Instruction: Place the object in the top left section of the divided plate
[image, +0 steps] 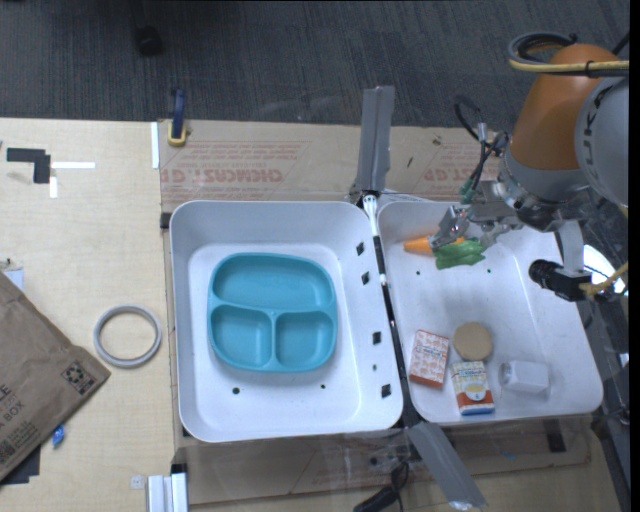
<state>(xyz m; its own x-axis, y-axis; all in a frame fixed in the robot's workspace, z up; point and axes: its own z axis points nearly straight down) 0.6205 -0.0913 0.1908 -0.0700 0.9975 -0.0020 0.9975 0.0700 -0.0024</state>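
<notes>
1. Where the arm (570, 110) reaches in from the right, its gripper (458, 226) hangs low over the far end of the right bin (545, 300), right at a toy carrot (445, 246).
2. Whether the gripper is grasping the carrot or is released, I cannot tell; its tips are lost against the carrot's green top.
3. The carrot lies near the right bin's far left corner, orange tip pointing left, green leaves to the right.
4. Near that bin's front edge sit a red-patterned box (430, 358), a round tan disc (472, 341), a small carton (472, 388) and a pale grey block (524, 376), close together in a row.
5. The left bin (190, 330) holds the blue plate (272, 311), which has one wide section at the far side and two smaller ones at the near side.
6. The plate's sections look bare.
7. On the bench left of the bins lie a tape ring (127, 334) and a brown cardboard box (35, 375).
</notes>
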